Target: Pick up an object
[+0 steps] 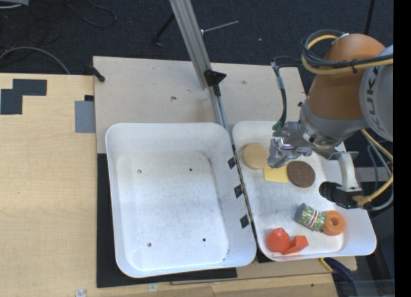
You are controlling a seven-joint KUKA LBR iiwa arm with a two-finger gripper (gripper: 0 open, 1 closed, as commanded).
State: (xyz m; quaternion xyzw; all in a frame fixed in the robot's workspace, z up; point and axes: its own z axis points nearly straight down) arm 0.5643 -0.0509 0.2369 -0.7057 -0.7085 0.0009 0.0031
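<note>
White plastic forms both shallow bins on the bench: the larger left bin (128, 154) has a speckled floor with a few dark specks, and the smaller right bin (366, 238) carries all the loose objects. My grey arm with its orange band (350, 64) enters from the right and bends down over the upper part of the right bin, where my metal two-finger gripper (282, 155) hangs just above the bin floor. Whether it is spread or closed cannot be told from this slanted view, and nothing is visibly between its tips. Just to the left of the gripper lies a tan round disc like a biscuit (254, 156), close to the bin's left wall. Directly below the gripper sits a flat yellow wedge like a cheese slice (276, 175), and touching its right edge is a dark brown round disc like a chocolate cookie (300, 174). Nearer the front of the bin, well apart from the gripper, a small green and white patterned can (309, 217) lies on its side, touching an orange ring like a doughnut (334, 223) to its right. A red irregular plastic piece (284, 241) rests at the front edge of the same bin. Behind the bins, a slanted grey aluminium rail (191, 35) rises from the pale board (154, 90) under the bins.
</note>
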